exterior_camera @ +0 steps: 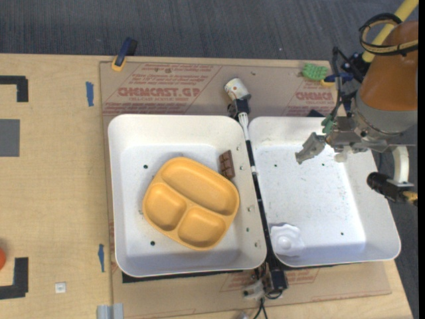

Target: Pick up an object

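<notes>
A yellow divided plate (191, 201) lies in the middle of the left bin (129, 138). A small brown bar (226, 164) rests beside the plate's upper right edge, close to the bin's right wall. A small white object (286, 236) sits in the near left corner of the right bin (372, 241). My gripper (324, 147) hangs over the upper middle of the right bin, well above and to the right of the white object. Nothing shows in its grasp.
The two bins touch along a dark centre divider (254, 185). A white-capped fitting (235, 89) stands behind the divider. A green clip (311, 71) and a blue-yellow clamp (123, 52) sit on the cardboard's back edge. The arm's orange band (392, 78) looms over the right bin's far right.
</notes>
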Controlling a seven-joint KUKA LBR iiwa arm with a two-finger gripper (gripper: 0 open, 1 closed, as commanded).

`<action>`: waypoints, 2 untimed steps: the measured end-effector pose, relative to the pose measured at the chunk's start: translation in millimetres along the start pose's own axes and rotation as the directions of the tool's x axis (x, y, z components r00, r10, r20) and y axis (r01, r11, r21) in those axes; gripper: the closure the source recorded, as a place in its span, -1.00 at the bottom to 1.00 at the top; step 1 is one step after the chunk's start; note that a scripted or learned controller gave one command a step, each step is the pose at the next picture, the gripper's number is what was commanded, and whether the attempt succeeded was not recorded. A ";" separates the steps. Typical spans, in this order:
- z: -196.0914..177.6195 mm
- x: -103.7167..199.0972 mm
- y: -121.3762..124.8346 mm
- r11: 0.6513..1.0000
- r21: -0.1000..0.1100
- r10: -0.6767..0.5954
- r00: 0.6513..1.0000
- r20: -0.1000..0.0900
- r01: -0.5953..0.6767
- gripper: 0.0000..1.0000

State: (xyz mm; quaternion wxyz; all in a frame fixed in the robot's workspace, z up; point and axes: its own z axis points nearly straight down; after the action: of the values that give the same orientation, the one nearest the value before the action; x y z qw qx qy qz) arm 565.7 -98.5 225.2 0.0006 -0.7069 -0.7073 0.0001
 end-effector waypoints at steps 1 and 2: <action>97.3 -15.9 -75.5 0.999 0.003 0.034 0.999 0.000 -0.034 -1.00; 140.2 -65.5 -86.2 0.997 -0.001 0.071 0.997 0.000 -0.071 -1.00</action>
State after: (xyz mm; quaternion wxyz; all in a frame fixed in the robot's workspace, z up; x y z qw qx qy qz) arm 479.4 -163.9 85.1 0.0002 -0.7316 -0.6817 -0.0002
